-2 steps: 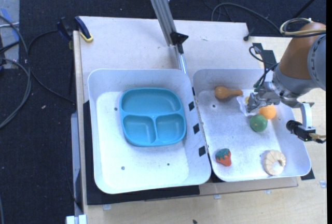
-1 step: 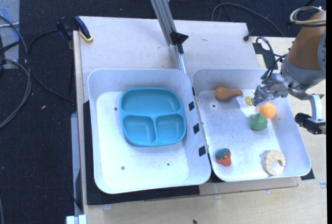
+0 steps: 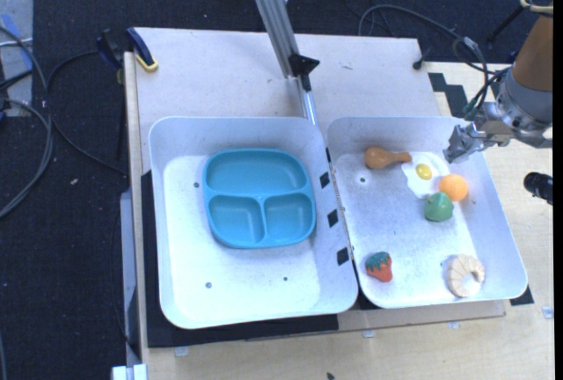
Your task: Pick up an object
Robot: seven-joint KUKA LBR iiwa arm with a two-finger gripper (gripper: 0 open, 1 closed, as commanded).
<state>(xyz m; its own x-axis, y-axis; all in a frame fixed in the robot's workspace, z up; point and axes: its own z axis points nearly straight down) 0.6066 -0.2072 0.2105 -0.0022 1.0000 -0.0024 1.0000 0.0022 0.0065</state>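
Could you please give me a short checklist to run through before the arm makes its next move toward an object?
1. Gripper over the right bin: ok, at its upper right edge.
2. Nearest targets: ok, fried egg and orange ball.
3. Targets well separated: not ok, egg, ball and green piece crowd together.
4. Isolated options: ok, strawberry and shrimp.
5. Finger state: cannot tell.

My arm point(image 3: 530, 75) shows an orange band above a grey, rounded wrist section. Its gripper point(image 3: 459, 147) is dull grey metal, small and blocky, with dark joints.
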